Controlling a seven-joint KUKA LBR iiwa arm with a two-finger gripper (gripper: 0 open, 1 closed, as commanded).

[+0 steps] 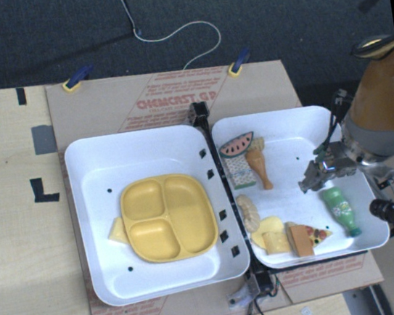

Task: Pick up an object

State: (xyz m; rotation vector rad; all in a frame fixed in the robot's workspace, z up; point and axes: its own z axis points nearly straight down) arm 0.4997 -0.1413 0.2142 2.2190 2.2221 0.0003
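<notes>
A green bottle (341,210) with a white label lies flat in the right bin (279,120)

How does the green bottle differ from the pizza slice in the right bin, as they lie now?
The green bottle is rounded and long, lying near the bin's right wall just below the gripper; the pizza slice is a flat wedge against the near wall, farther from the gripper. The bottle is green with a pale label; the slice is brown, orange and red. The bottle lies apart from other items; the slice touches yellow pieces. Both rest in the right bin.
</notes>
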